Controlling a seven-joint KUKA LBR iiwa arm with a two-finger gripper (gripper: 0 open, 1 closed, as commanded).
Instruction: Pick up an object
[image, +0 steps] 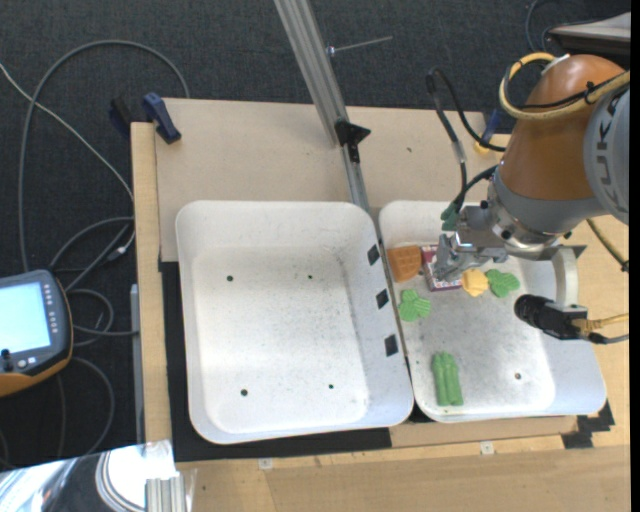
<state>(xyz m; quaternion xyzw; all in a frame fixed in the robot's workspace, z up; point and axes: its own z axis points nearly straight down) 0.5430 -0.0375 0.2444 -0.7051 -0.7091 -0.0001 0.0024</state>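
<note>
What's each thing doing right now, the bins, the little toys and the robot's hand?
Left bin: flat on bench.
Right bin: holds the toys.
Green block: lying near front.
Orange piece: beside the divider.
Yellow toy: below the hand.
Hand: low over right bin.

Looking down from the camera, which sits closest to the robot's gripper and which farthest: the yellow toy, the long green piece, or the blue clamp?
Measured from the gripper in the right bin:
1. Yellow toy, just beside it in that bin.
2. Long green piece, at the same bin's near edge.
3. Blue clamp, on the bench's far left corner, well beyond both bins.
</note>
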